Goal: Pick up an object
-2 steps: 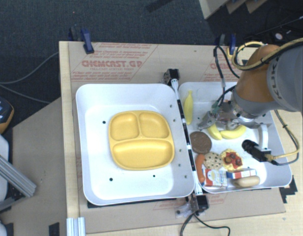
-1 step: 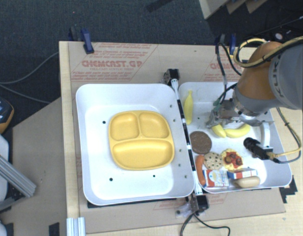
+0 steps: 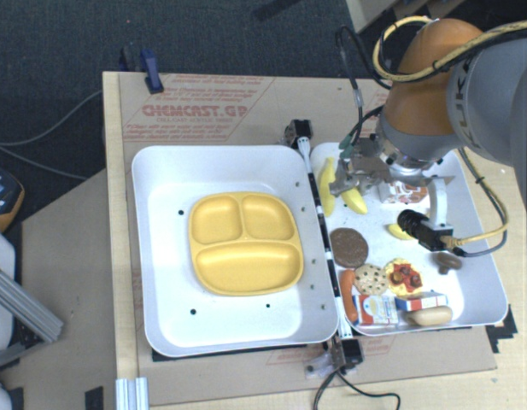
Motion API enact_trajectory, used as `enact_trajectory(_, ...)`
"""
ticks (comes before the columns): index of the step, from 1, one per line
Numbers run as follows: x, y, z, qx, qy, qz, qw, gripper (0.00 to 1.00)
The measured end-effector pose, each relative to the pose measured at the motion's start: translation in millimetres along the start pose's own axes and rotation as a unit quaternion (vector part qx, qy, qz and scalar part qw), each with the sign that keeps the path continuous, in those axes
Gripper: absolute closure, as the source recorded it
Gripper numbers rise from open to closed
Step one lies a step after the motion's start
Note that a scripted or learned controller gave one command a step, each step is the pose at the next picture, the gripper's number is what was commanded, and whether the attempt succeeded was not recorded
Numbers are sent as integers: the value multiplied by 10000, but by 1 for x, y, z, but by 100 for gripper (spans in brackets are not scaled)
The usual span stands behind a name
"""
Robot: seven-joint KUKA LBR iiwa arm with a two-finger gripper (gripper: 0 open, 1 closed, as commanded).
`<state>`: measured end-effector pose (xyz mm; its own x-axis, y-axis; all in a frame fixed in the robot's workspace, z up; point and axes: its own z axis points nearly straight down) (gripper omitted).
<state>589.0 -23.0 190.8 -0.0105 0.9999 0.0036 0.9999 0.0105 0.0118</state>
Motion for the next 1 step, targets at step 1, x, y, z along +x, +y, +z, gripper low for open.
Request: enact_trajectory(1, 21, -39, -22, 71, -5, 36, 10000, 100)
